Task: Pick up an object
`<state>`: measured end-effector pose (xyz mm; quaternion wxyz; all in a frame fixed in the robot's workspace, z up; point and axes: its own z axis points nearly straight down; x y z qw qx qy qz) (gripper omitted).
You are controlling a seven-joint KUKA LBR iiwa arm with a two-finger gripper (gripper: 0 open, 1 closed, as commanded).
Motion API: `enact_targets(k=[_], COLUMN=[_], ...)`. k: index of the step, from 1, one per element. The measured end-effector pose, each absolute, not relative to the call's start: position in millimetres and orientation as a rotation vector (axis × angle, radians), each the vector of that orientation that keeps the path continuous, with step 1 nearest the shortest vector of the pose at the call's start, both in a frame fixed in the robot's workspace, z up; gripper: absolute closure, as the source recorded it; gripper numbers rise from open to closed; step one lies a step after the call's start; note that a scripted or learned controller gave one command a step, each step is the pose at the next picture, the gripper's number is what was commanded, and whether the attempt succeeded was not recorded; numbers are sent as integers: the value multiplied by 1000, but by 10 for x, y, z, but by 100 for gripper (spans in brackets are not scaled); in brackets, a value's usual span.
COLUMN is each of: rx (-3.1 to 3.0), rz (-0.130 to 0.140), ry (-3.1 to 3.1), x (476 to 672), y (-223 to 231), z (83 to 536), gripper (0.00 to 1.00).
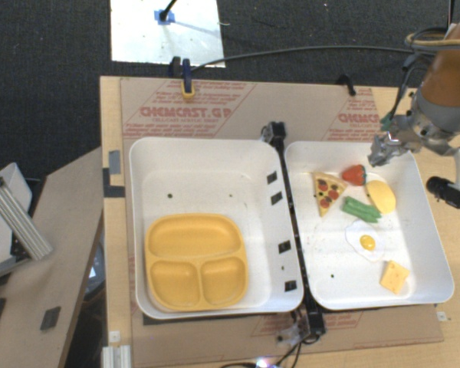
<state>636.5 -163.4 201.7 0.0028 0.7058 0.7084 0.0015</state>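
Toy foods clustered in the right bin (pixel 437 282), pizza slice (pixel 327 191), tomato (pixel 354 175), lemon (pixel 381 196), green pod (pixel 361 210), fried egg (pixel 366 243), cheese (pixel 395 277), gripper (pixel 383 150) above the bin's far edge near the tomato, grip state impossible to tell, yellow divided tray (pixel 196 261) in the left bin (pixel 207 167).

Your gripper (pixel 382 153) above the right bin's (pixel 437 228) far edge, near the tomato (pixel 353 175), pizza slice (pixel 327 191), lemon (pixel 381 195), yellow tray (pixel 196 261) in your left bin (pixel 142 205).

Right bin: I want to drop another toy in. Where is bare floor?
Bare floor runs from the fried egg to the near left corner. The far half is crowded: pizza slice, tomato, lemon, green pod.
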Motion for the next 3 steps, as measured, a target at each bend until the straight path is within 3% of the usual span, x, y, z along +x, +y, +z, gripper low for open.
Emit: enact_targets(k=[1, 3], rx=[2216, 2211], rz=[2, 1], ry=[2225, 2236], x=[6377, 6308], y=[-1634, -415], z=[2177, 2053], gripper=[100, 100])
